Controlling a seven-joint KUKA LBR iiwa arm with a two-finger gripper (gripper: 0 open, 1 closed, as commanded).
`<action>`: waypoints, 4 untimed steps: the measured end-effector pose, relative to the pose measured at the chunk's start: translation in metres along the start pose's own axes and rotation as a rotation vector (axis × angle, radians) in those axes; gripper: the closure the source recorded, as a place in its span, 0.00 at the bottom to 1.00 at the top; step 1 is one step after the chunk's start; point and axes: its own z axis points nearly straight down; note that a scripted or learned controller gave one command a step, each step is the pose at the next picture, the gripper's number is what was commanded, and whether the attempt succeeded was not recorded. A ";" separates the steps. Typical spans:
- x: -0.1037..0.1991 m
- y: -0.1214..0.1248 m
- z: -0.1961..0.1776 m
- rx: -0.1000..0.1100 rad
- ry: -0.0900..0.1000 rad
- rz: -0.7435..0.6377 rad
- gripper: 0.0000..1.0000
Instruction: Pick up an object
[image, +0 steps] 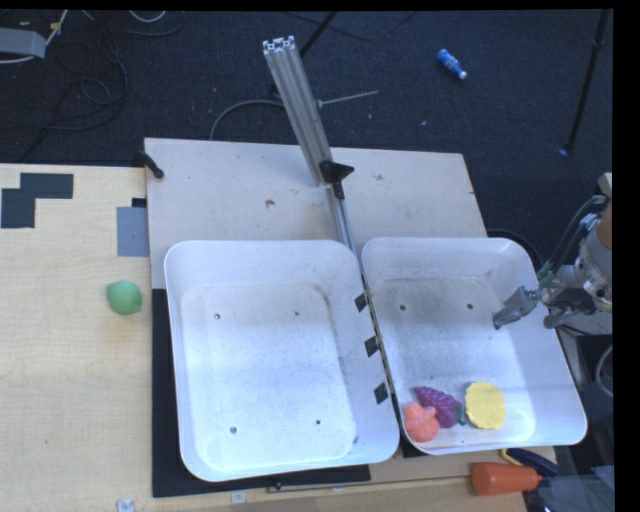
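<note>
claw at right bin's far right rim, fingers apart, holding nothing | round yellow toy lies below-left of claw, near corner | drop straight down, squeeze its middle

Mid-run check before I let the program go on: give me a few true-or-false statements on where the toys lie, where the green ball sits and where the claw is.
1. The yellow toy lies in the right bin. True.
2. The purple toy lies in the left bin. False: it lies in the right bin, beside the orange toy.
3. The green ball sits outside both bins. True.
4. The claw is at the left bin's far corner. False: it is at the right bin's right side.
5. The three toys lie near the right bin's front edge. True.
</note>
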 end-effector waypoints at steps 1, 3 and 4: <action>-0.002 0.009 0.053 0.001 0.000 0.000 0.00; -0.007 0.010 0.102 -0.004 -0.001 0.002 1.00; 0.000 0.007 0.044 -0.008 -0.002 0.000 1.00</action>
